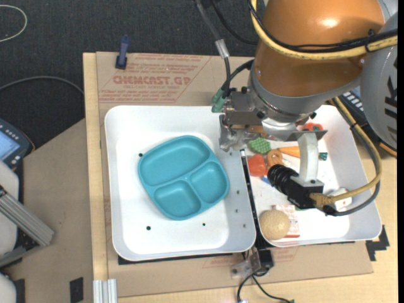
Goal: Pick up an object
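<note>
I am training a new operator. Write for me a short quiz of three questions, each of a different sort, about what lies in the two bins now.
1. True or false: the blue divided tray lies in the left bin.
2. How many compartments does the tray have: A) two, B) three, C) five?
3. Fill in: the beige ball rests near the ______ corner of the right bin, close to the wall shared with the left bin.

Key
1. True.
2. B, one long and two smaller.
3. Front left, as the camera sees it; the arm hangs over the far part of that bin.
</note>
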Motion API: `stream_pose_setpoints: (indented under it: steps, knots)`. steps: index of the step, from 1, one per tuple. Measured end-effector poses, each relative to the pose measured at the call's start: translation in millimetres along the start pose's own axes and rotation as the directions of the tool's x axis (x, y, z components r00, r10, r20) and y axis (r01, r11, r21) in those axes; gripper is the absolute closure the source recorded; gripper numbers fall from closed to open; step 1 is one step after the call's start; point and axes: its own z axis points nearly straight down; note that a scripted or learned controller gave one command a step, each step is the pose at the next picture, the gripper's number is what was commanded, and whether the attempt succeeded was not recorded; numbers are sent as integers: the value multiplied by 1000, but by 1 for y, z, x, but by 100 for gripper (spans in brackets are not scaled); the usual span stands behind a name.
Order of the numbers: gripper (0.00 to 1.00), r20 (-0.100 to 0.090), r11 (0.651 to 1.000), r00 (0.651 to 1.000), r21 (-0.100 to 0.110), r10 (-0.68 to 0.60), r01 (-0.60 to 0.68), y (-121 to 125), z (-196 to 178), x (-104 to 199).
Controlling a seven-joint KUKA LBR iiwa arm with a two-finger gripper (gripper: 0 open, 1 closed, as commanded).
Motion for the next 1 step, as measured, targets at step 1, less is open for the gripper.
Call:
stream_pose_setpoints:
  steps: [1]
  knots:
    - [100, -1, 1000, 1000, -2, 0, 0, 1, -10, 0]
